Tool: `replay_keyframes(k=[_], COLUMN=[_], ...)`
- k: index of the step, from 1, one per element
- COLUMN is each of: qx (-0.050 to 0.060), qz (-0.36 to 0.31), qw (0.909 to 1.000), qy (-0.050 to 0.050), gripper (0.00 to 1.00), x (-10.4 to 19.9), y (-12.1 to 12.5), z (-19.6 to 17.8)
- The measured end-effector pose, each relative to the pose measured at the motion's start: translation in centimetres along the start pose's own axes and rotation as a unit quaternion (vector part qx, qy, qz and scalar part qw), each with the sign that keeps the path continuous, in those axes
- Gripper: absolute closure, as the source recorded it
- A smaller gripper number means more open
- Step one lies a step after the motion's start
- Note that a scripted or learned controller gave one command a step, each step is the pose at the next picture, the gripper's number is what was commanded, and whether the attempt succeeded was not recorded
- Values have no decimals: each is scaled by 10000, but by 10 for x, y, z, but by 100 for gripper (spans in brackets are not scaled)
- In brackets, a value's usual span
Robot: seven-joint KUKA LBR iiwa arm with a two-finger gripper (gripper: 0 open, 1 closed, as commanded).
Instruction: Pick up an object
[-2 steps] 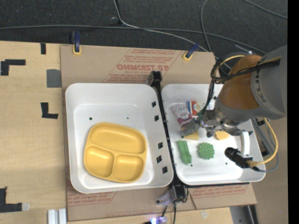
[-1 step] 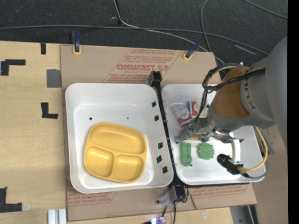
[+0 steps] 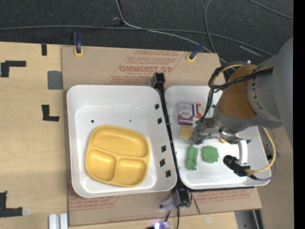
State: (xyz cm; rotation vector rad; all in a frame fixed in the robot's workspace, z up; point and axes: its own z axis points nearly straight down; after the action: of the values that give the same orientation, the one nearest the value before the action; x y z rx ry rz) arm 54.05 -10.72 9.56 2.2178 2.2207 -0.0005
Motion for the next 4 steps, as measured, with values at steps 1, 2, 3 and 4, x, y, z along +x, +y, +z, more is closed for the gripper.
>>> replay_keyframes(k=[1, 2, 3, 4], qx=[-3, -18, 0, 12], qz=[-1, 0, 1, -28], qw=[10000, 10000, 10000, 10000], qy=[10, 6, 9, 20], gripper=[100, 100, 100, 100], x=[2, 2, 2, 56], y=[7, 11, 12, 34], z=[-44, -108, -138, -139])
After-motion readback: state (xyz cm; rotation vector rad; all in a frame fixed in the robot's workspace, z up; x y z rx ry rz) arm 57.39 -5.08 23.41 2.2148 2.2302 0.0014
